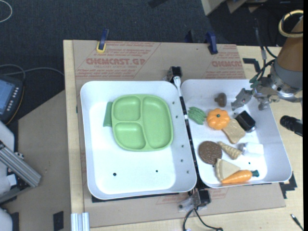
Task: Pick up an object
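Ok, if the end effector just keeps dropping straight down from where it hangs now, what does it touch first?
Probably the black block, which lies just below the end effector in the right bin. Depth is unclear from this slanted view, so it could land on bare bin floor beside it.

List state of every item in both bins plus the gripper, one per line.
green divided plate: flat in left bin, compartments bare
toy pumpkin: upright, right bin
toy carrot: lying on its side, near front edge
brown cookie: lying flat
black block: tilted
gripper: above right bin, holding nothing
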`<move>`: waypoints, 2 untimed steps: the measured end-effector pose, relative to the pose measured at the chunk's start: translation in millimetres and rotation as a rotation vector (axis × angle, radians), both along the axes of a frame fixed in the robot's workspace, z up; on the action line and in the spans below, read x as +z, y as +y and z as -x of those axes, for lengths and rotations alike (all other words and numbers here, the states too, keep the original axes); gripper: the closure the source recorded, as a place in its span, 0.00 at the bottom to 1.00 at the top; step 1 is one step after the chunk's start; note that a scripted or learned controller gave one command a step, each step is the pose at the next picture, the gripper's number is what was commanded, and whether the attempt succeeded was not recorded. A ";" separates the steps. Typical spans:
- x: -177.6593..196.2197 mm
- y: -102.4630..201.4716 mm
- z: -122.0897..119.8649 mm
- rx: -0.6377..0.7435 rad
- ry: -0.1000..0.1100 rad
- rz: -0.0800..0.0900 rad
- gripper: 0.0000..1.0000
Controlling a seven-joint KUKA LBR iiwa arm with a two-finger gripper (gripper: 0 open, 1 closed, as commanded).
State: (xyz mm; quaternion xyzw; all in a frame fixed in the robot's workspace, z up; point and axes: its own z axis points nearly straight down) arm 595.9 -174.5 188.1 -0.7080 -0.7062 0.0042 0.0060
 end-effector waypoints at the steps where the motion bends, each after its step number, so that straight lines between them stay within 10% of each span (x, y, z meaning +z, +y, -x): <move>1: 8.5 0.3 -3.3 0.003 -0.015 0.003 0.00; 2: -37.1 -6.1 -3.6 0.002 -0.009 0.001 0.00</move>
